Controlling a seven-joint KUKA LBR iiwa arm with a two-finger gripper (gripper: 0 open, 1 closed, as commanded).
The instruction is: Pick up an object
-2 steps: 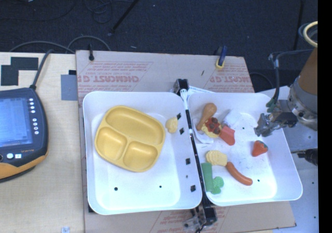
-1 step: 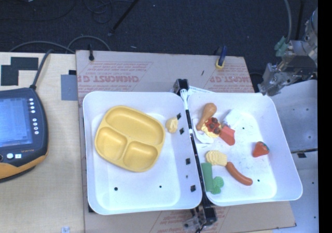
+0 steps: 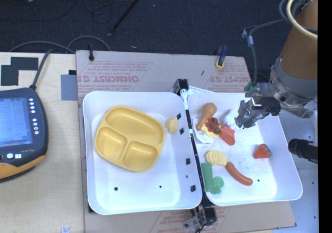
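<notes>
Cardboard-topped bench is carrying two white bins. Left bin is holding a yellow divided tray, with a small yellow piece lying beside it. Right bin is holding the toys: sausage, long axis running upper-left to lower-right, green piece, drumstick, strawberry. Gripper is hanging over the right bin near the drumstick, nothing between its fingers; spread or pressed, can't tell.

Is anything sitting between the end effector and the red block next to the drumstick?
Nothing visible. The end effector hangs just right of the red block, with bare bin floor showing between them.
</notes>
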